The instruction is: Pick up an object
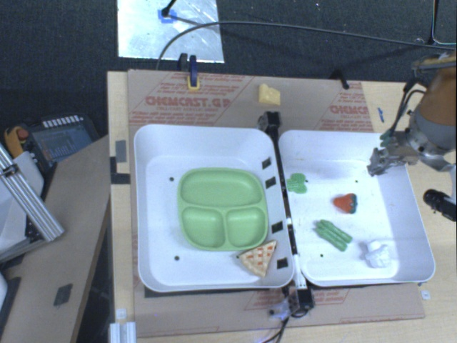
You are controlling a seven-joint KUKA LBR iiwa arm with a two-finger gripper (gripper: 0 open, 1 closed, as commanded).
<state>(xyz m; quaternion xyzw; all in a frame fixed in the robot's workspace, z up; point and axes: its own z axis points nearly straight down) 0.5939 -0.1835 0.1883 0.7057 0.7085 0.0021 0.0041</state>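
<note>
Gripper (376,164) hung over right bin's (410,191) far right edge, grip state impossible to tell. Strawberry (345,203), beans (333,234), broccoli (296,184) lay in the bin.

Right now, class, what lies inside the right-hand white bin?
Inside the right-hand white bin: a green broccoli-like toy, a red strawberry-like toy, green bean pods, a crumpled white lump. Nothing looks covered.

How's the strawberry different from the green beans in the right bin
The strawberry is red and compact; the green beans are green, long and lie at a slant. The strawberry lies nearer the gripper; the green beans lie nearer the bin's front. Both rest untouched in the right bin.
</note>
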